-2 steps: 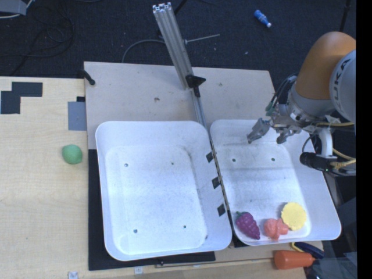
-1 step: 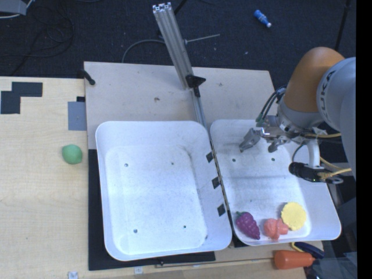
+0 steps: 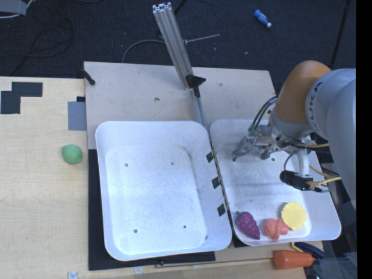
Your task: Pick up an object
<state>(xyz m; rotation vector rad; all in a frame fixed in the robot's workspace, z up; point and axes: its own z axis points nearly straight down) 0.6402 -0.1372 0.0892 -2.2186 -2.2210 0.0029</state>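
You have the pale wooden bench under everything, and on it two shallow white plastic bins side by side: the bigger left bin and the narrower right bin. Your grey arm with its orange band reaches in from the right and hangs over the upper part of the right bin. Its two-finger gripper points toward the divider between the bins; you can see the fingers slightly spread with nothing between them. Along the right bin's near edge sit three small toys in a row: a yellow round ridged piece, a salmon-pink lumpy piece touching it, and a purple grape cluster just beside that. A green ball rests on the bench left of the bins, well apart from them.
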